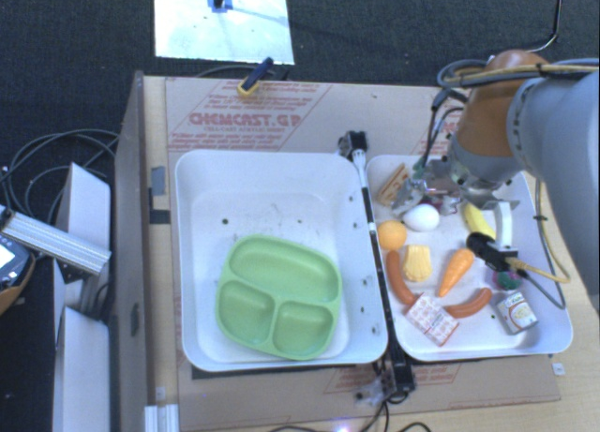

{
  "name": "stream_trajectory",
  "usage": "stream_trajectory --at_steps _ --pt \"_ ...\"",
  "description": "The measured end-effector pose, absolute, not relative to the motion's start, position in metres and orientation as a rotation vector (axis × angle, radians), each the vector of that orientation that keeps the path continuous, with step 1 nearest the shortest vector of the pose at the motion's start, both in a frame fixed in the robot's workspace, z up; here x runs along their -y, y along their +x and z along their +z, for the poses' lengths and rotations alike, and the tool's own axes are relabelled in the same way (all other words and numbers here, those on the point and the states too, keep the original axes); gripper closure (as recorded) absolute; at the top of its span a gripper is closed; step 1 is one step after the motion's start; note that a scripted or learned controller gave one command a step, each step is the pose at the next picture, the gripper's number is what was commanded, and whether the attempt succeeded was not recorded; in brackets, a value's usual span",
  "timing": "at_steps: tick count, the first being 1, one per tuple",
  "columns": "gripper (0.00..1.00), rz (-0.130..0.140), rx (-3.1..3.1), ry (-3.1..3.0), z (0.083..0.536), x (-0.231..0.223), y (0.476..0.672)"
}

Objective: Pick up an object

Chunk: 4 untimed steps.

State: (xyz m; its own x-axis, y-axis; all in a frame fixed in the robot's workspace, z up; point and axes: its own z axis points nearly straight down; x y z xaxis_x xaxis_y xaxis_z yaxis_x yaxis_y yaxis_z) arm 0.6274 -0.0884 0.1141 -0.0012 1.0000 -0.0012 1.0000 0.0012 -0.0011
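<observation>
Camera view: gripper (419, 198), finger state unclear, above white egg (421, 218) lying lengthwise left-right.

Cardboard sheet (281, 107) under the bins — red print "CHEMCAST GP".

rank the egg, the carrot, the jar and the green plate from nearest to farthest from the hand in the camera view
From the hand:
1. Egg, just below it in the right bin.
2. Carrot, mid bin.
3. Jar, the bin's lower right corner.
4. Green plate, in the left bin.
</observation>
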Motion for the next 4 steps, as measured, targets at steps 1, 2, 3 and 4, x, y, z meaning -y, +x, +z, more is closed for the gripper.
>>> stream_trajectory --at_steps 1,2,3,4 --pt "1.0 0.012 -2.219 2.209 0.13 0.088 0.632" --pt "1.0 0.004 -2.223 2.215 0.202 0.082 0.612" --pt "0.0 0.002 -2.223 2.216 0.201 0.082 0.612" --pt "0.0 0.001 -2.221 2.22 0.084 0.11 0.604"
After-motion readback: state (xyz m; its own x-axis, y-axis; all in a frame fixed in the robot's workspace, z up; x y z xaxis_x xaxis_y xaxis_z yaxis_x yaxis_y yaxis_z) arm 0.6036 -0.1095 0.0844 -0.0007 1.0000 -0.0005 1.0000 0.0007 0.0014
